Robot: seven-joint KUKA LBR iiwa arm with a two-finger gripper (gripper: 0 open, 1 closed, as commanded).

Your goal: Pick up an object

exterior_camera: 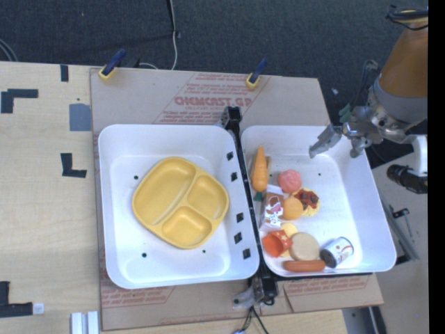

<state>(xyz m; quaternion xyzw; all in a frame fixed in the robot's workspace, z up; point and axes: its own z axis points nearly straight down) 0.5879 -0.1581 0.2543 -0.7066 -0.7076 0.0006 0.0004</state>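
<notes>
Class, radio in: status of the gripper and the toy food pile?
Two-finger gripper open, above right white bin's far edge, holding nothing. Orange toy carrot nearest, untouched. Path unobstructed.

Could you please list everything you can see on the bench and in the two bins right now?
left bin: one, white, left half of the board
right bin: one, white, beside it
divided plate: one, yellow, three sections, in the left bin
toy carrot: one, orange, right bin by the divider
pink round piece: one, right bin centre
small toy foods: a cluster, orange, red and tan, right bin lower left
sausage: one, red-orange, right bin front edge
small can: one, white and dark, right bin front
clamps: two, blue and yellow, board's far edge
gripper: one, grey, above the right bin's far right corner, nothing between its fingers
</notes>
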